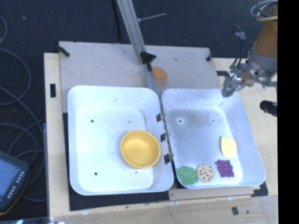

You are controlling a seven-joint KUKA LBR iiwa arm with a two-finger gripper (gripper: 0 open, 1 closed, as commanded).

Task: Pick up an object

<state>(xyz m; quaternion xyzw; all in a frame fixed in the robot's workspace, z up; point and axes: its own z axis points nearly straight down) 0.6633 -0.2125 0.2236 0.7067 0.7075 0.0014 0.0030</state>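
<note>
Arm: the grey arm with its orange band (267, 40) comes in at the upper right, above the far right corner of the right bin.
Gripper: the gripper (230, 88) hangs at the top right corner of the right bin (196, 120), over the bin's rim. Nothing shows between its tips; it is too small and blurred to tell whether it is apart or together.
Right bin contents: four small things lie along the near right part. A pale yellow piece (228, 146) sits by the right wall; a purple piece (224, 168) lies just below it; a round speckled cookie (204, 172) lies just left of the purple piece; a green piece (187, 174) lies next to the cookie at the near left corner.
Objects relative to gripper: all four lie well apart from the gripper, toward the near edge of the bin. The pale yellow piece is the closest, almost straight below the gripper in the view.
Left bin: the left bin (93, 106) holds a yellow bowl (140, 148), upright, near its right wall.
Bench: the bench (55, 125) bears both bins side by side, touching along the middle. A small orange thing (159, 73) lies behind the bins beside a slanted metal rail (132, 27).
</note>
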